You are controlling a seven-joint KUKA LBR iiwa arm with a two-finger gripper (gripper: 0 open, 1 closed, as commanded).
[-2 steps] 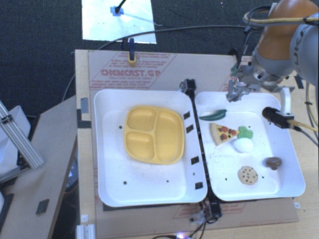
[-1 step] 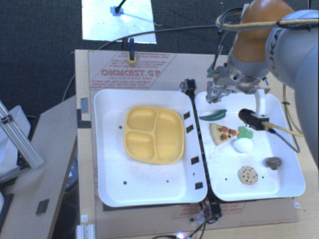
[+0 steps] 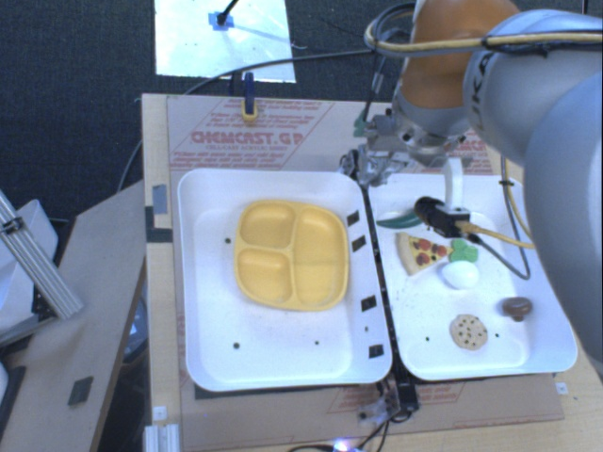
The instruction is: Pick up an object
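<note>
a pizza slice (image 3: 420, 250), a white egg (image 3: 461, 274), a cookie (image 3: 468, 331) and a brown lump (image 3: 516, 308) are seen in the right bin (image 3: 528, 361); a yellow divided plate (image 3: 290, 253) lies in the left bin (image 3: 212, 347); the pincer (image 3: 377, 169) is held above the bins' shared rear edge, and its state cannot be told.

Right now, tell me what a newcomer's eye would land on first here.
The yellow divided plate in the middle of the left bin stands out most. Next comes the grey arm with its orange band, looming over the right bin, where a pizza slice, a cookie and a white egg lie.
</note>
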